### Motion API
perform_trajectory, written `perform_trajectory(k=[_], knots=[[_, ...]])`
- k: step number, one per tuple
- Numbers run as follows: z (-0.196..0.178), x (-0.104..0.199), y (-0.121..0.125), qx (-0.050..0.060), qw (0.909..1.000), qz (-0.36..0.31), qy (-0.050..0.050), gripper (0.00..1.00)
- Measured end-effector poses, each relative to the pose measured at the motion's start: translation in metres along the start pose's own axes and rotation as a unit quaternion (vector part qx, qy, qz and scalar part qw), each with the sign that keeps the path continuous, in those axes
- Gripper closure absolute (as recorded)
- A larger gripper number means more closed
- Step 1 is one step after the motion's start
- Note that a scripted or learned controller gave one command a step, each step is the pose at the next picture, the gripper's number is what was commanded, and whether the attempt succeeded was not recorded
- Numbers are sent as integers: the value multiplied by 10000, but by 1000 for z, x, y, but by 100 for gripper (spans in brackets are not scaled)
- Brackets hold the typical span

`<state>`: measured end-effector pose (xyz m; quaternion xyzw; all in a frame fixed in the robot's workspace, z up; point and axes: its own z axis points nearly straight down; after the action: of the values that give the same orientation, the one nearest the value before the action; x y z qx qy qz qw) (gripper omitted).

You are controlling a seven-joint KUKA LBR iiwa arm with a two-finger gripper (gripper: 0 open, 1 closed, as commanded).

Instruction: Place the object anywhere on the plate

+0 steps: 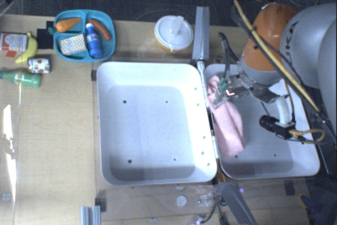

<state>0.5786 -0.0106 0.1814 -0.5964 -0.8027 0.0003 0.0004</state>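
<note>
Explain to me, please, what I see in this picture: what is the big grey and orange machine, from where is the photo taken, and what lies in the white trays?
One camera above the bench looks down at a slant. The grey and orange machine is a robot arm reaching in from the right. Its gripper sits over the right bin, at the top of a pink cloth lying along the bin's left wall. Whether it holds the cloth cannot be told. Beside it is the left bin. A blue tray of toy food and a lidded cup stand behind.

Robot lab: bench [52, 129], 2 bins [152, 124]
</note>
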Motion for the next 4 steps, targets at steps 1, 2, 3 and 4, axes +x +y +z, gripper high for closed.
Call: perform_trajectory(k=[1,2,3,4], knots=[[-40,0,2,1,10000,-30,-2,100],[-30,43,18,1,9795,-2016,1,100],[-42,90,36,-3,9198,-3924,2,100],[-41,137,57,-20,8239,-5667,-4,100]])
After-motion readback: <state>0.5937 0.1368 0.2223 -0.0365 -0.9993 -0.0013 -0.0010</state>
